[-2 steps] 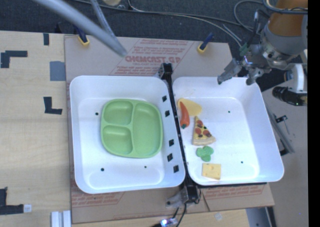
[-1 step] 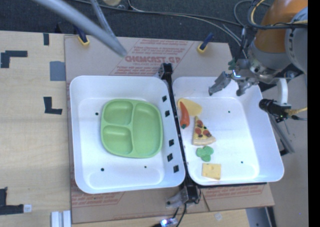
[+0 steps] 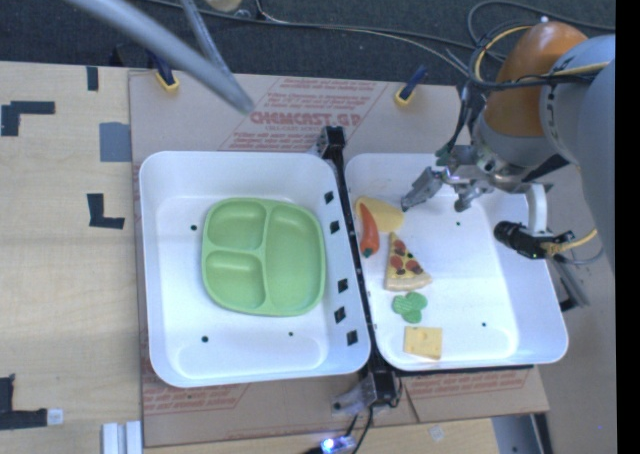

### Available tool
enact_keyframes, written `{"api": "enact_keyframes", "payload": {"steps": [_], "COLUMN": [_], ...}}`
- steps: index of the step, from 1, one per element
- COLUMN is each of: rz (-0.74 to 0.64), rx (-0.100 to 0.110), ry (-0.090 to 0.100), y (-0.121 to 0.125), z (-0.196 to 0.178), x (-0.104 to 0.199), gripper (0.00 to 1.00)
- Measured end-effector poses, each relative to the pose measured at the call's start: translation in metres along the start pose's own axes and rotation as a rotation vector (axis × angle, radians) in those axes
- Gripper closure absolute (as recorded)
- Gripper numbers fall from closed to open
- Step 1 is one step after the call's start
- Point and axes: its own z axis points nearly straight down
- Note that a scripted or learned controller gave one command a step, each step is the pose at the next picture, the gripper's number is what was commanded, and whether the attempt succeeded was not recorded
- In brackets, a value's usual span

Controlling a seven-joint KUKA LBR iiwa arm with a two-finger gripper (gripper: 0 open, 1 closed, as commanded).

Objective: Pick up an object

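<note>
Currently my claw (image 3: 442, 189) hangs open and empty over the right bin (image 3: 500, 287), near the pizza slice (image 3: 405, 266) lying flat beside the carrot (image 3: 370, 232); probably light, stiff, slippery plastic, so pinch across its edges.

Arm (image 3: 560, 92) reaching from right, jaws spread apart, nothing between.

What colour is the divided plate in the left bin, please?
The divided plate is light green, as the camera view shows clearly.
</note>
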Motion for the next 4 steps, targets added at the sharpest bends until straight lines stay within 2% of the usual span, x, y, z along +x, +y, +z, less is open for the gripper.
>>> {"api": "enact_keyframes", "payload": {"steps": [1,2,4], "rz": [-0.001,-0.002,-0.001], "rx": [-0.001,-0.007,-0.013], "ry": [0.000,0.001,0.001], "y": [0.000,0.002,0.002], "z": [0.058,0.044,-0.073], "x": [0.010,0.011,0.009], "gripper": [0.00,1.00,1.00]}}
